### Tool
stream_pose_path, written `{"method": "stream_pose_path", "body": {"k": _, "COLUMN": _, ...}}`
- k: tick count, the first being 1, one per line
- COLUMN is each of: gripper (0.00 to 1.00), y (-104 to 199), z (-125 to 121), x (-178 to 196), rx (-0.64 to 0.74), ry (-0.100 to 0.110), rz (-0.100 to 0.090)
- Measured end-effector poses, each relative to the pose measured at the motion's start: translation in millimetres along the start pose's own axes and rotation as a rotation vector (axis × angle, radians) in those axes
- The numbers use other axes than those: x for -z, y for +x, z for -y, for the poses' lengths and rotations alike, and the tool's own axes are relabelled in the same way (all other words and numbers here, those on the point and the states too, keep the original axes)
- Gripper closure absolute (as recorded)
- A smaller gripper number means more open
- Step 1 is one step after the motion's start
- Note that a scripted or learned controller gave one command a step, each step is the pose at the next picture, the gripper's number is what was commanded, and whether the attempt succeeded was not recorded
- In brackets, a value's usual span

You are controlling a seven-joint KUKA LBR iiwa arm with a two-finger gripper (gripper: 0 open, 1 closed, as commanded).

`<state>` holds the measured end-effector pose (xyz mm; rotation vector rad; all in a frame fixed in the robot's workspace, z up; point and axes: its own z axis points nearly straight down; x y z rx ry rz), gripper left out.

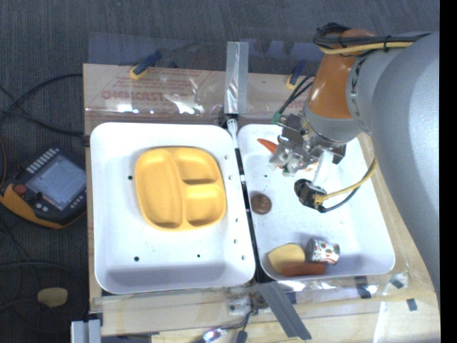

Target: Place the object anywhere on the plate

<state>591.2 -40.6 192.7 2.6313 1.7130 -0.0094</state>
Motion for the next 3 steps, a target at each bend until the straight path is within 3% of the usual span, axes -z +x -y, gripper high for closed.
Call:
{"method": "stream_pose_path", "body": {"k": 1, "gripper": 1.0, "y": 57.8, "z": -29.8, "x": -0.2, "rx": 0.072, "ry": 0.0, "rz": 0.0}}
{"method": "stream_pose_path", "body": {"k": 2, "gripper": 0.0, "y": 57.8, "z": -29.7, "x": -0.1, "rx": 0.072, "ry": 0.0, "rz": 0.0}}
{"method": "stream_pose_path", "body": {"k": 3, "gripper": 0.0, "y": 82.4, "z": -21.6, "x": 65.1, "rx": -0.1, "ry": -0.001, "rz": -0.001}}
